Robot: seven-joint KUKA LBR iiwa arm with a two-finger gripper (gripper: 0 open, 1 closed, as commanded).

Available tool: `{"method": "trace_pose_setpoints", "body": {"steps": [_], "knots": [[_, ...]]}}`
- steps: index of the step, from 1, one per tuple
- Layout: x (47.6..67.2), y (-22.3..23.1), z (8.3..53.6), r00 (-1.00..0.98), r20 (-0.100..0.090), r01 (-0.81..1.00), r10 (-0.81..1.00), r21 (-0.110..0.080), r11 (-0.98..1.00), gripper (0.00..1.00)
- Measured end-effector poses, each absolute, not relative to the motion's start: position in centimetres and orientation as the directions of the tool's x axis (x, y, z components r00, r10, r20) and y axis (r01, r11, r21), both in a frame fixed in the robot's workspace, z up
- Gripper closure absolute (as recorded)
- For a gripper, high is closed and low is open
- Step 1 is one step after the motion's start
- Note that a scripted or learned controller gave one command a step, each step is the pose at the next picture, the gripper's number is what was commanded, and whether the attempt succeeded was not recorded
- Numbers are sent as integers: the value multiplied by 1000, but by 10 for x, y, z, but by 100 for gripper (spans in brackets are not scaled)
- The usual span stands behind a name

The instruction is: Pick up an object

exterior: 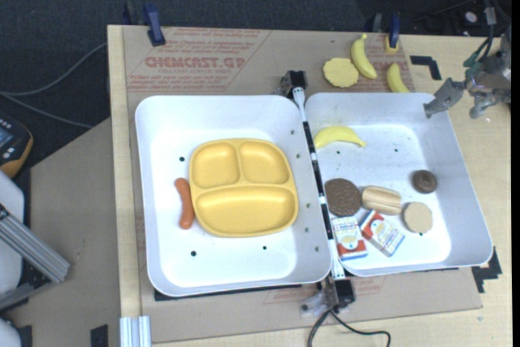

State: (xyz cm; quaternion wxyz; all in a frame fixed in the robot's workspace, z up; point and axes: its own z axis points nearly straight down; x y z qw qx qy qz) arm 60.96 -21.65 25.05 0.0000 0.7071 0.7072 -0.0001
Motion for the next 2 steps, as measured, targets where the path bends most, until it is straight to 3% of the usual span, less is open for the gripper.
{"method": "trace_pose_setpoints", "body": {"steps": [1,2], "knots": [[531,-217,83,1,11,1000,1000,-15,-1,0],[598,-150,85,-9,2,1000,1000,6,9,0]]}}
